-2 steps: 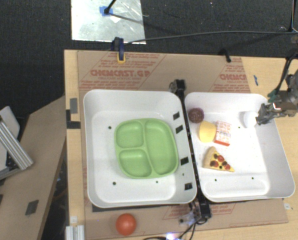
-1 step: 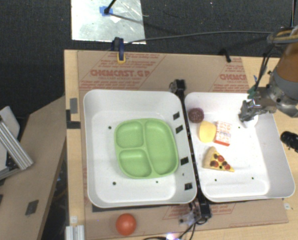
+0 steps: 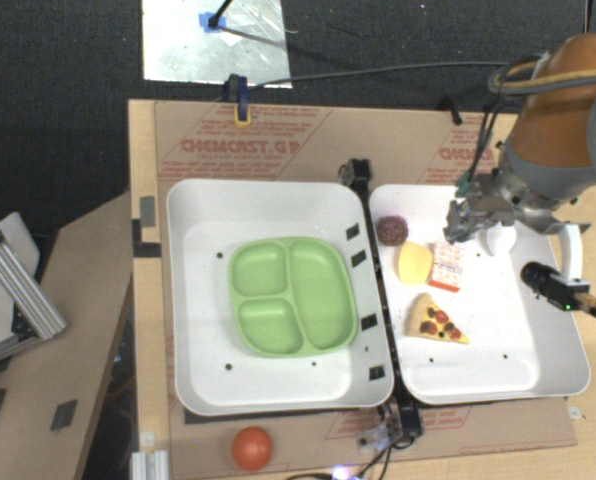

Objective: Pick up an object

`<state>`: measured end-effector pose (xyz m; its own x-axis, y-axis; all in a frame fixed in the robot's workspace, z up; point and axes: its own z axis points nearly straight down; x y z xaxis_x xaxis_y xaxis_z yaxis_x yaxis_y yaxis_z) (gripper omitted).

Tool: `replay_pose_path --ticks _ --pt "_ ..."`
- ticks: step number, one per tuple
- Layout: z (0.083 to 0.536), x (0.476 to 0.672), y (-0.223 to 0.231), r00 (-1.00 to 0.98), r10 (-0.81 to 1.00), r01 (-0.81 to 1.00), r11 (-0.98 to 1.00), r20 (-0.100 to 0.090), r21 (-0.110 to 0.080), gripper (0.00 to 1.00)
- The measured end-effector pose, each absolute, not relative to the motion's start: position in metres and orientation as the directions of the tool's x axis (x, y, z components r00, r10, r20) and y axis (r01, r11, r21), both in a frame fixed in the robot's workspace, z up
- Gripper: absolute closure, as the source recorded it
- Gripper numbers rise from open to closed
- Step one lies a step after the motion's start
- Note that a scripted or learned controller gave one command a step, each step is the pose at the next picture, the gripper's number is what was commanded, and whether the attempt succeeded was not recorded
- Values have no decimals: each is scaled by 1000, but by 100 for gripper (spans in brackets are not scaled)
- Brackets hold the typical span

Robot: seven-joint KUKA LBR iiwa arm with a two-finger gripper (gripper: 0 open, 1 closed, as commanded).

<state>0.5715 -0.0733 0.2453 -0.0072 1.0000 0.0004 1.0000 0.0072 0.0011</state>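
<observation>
The end effector [image 3: 458, 224] is hovering over the right bin [image 3: 538, 368] (finger state impossible to tell), just above the red-and-white packet [image 3: 447, 267] lying beside the yellow piece [image 3: 414, 263].

Two white bins lay side by side, the left bin [image 3: 193, 298] and the right bin [image 3: 538, 358]; one green divided tray [image 3: 291, 295] with three compartments occupied the left; four items occupied the right: one dark red ball [image 3: 392, 230], one yellow piece [image 3: 414, 262], one red-and-white packet [image 3: 447, 266], one pizza slice [image 3: 435, 322]; one orange-red ball [image 3: 251, 448] sat at lower centre of the frame.
</observation>
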Motion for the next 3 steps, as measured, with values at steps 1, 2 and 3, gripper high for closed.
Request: replay_pose_path --ticks 1,2,3 --pt "232 588 -17 -10 1000 1000 10 1 2 100" --pt "221 609 31 -7 1000 1000 7 0 3 100" --pt "231 623 76 -8 1000 1000 8 2 4 100"
